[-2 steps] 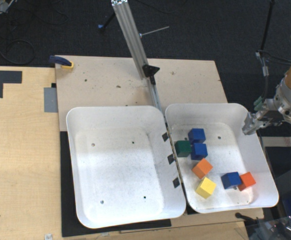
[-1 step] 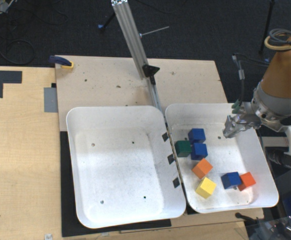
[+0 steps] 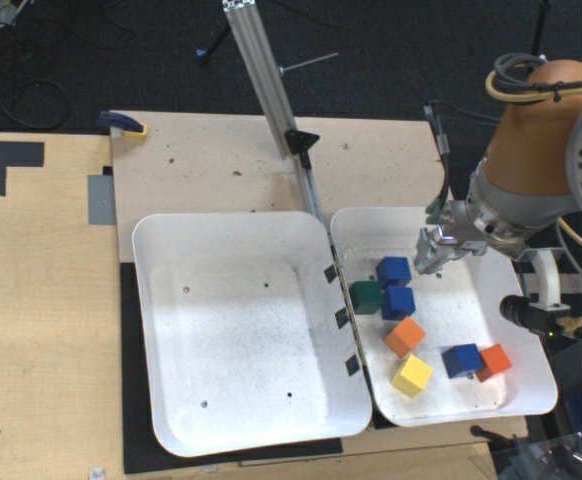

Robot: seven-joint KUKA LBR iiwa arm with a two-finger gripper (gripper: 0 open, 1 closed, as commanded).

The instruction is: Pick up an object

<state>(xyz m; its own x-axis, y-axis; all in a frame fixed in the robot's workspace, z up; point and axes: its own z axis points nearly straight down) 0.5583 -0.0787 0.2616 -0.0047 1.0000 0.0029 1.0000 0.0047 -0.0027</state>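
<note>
Blocks fill the right bin: two blue cubes stacked beside a green one, then orange, yellow, another blue touching a red-orange one. The jaws hang over that bin near the upper blue cube; whether wide or narrow, I cannot tell. The left bin sits alongside on the counter.

We saw a left bin of white plastic beside a right bin on a pale wooden bench. A slanted aluminium bar rose behind them, near a blue clamp.
</note>
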